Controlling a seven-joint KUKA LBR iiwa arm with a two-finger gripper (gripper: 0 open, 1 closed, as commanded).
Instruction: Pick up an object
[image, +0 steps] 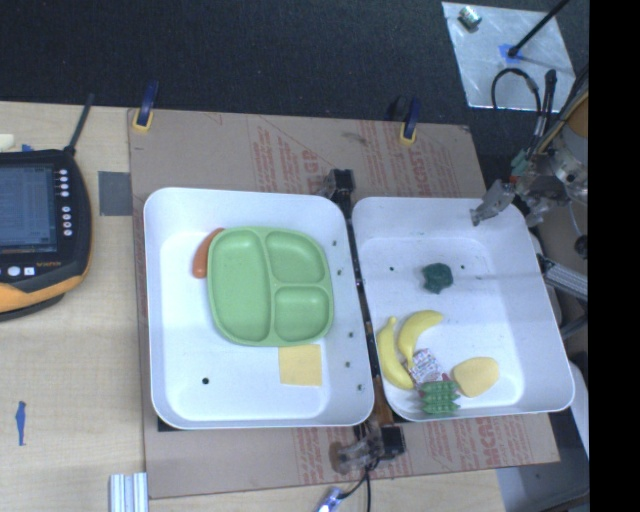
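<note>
Green toy (439, 398) hugs bin rim (480, 412) (open floor above).

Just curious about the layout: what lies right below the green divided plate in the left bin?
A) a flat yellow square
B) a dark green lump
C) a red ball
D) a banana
A: a flat yellow square lies just below the green divided plate in the left bin; the bananas lie in the right bin.

Right bin (520, 300) open in the middle, bananas (405, 345) crowding its near edge
</note>
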